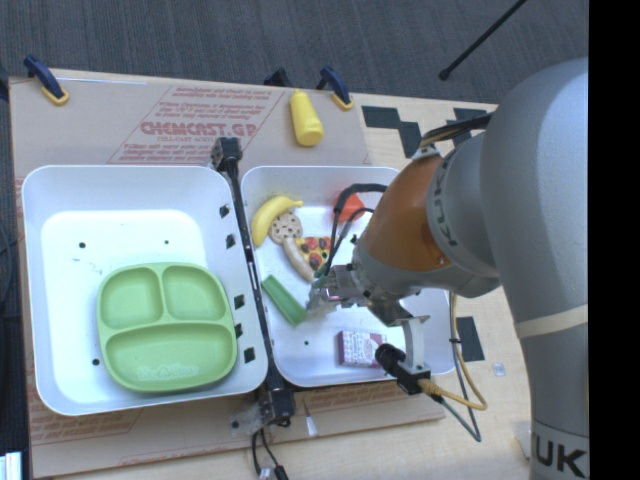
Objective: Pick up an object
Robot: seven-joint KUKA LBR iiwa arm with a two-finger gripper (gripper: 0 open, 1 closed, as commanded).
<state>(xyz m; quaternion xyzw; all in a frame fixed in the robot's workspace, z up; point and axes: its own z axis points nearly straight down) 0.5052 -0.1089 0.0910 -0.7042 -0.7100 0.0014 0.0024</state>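
Green plastic marks the nearest candidate: a short green block [284,299] lies in the right bin [300,368], touching or just beside the tip of the claw [322,298], on the claw's left as the camera sees it. Its long axis runs on a slant from upper left to lower right, roughly along the divider between the bins. The claw sits low over the bin floor, but the wrist and the orange band hide its working end, so how far it is open cannot be told, and nothing can be seen held in it.

Counted in the right bin: one green block, one yellow banana [271,215], one slice of pizza [303,252], one pink box [357,348] below the claw, and one red-orange item [352,203] half hidden behind the arm. The left bin [60,198] holds one green divided plate [165,326] with three compartments. One yellow cylinder [306,118] lies on the table [120,118] beyond the bins.
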